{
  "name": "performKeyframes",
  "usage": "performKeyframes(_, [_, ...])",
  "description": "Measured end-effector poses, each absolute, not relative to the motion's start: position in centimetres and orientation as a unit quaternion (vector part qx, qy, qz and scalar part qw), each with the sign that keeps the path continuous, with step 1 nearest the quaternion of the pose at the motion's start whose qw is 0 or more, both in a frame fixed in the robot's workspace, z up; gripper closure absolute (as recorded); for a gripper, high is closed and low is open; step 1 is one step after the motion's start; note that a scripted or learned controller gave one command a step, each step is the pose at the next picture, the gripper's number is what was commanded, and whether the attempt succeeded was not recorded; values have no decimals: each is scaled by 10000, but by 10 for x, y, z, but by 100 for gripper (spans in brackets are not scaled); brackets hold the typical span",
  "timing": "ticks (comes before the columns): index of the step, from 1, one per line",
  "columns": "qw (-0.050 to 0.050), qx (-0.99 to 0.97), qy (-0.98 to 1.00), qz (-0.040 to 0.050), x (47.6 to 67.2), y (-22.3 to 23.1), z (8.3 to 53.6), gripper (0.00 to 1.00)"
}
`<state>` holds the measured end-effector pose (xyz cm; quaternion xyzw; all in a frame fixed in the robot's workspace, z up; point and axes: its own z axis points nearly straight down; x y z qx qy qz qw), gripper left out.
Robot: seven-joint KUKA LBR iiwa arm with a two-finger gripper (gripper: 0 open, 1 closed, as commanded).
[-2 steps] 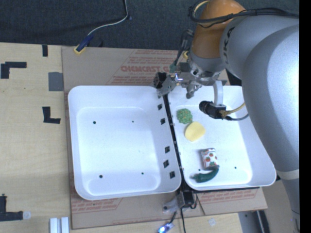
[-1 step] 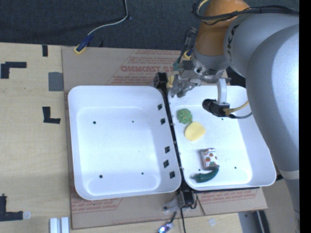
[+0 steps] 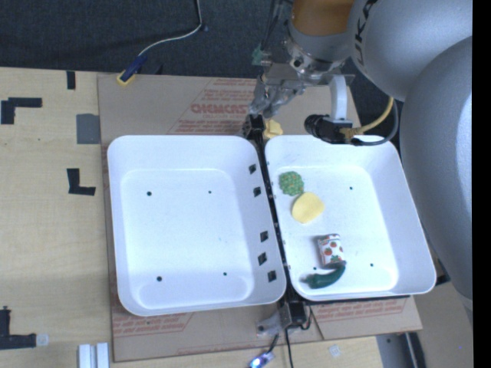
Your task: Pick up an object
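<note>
The right bin point(image 3: 383, 205) holds a green bumpy piece point(image 3: 291, 182), a yellow round piece point(image 3: 307, 208), a small red-and-white box point(image 3: 329, 249) and a dark green pepper-like item point(image 3: 326, 277). My gripper point(image 3: 258, 123) hangs over the far end of the divider between the two bins, above their back rims. A small yellow object point(image 3: 273, 128) shows right beside the gripper's tip, at the right bin's back left corner. Whether it is in the gripper's grasp cannot be made out.
The left bin point(image 3: 184, 228) stands beside the right one on a cardboard sheet point(image 3: 199, 106). The arm's grey body point(image 3: 430, 67) fills the upper right and overhangs the right bin's far side. A cable with a blue plug point(image 3: 130, 71) lies at the back left.
</note>
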<state>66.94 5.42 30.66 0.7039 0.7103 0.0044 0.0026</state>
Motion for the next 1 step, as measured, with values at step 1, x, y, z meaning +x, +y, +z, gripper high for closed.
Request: performKeyframes(1, [-4,7047,7095,10,609,99,362,100])
